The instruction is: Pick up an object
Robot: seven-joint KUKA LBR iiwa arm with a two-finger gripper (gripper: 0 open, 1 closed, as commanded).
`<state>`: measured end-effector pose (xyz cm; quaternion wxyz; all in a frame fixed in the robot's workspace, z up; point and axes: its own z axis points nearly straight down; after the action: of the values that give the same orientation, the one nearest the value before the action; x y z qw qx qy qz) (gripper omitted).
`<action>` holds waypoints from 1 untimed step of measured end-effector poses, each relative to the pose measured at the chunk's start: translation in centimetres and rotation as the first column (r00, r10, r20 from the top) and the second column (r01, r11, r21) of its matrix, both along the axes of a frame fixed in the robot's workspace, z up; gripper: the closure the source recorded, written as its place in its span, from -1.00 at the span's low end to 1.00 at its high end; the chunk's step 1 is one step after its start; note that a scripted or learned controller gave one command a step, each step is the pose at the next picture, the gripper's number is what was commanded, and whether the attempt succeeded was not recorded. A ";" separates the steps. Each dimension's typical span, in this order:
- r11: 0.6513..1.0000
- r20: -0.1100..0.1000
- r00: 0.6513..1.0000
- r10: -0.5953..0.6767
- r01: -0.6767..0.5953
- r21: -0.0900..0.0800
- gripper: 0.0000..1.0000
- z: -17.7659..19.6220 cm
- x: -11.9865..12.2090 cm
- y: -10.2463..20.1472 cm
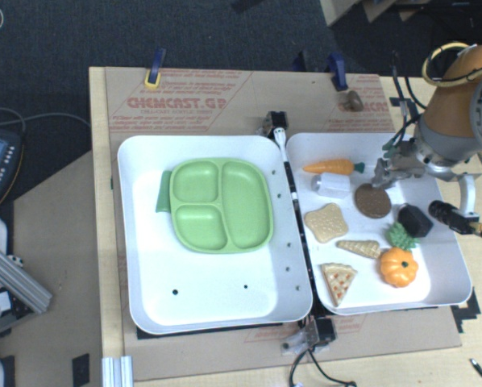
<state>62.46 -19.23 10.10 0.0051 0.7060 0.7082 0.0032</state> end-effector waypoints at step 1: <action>1.000 -0.004 1.000 -0.003 0.003 -0.001 1.00 5.6 0.0 -1.0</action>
<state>62.50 -20.26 15.67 0.0040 0.7071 0.7071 0.0015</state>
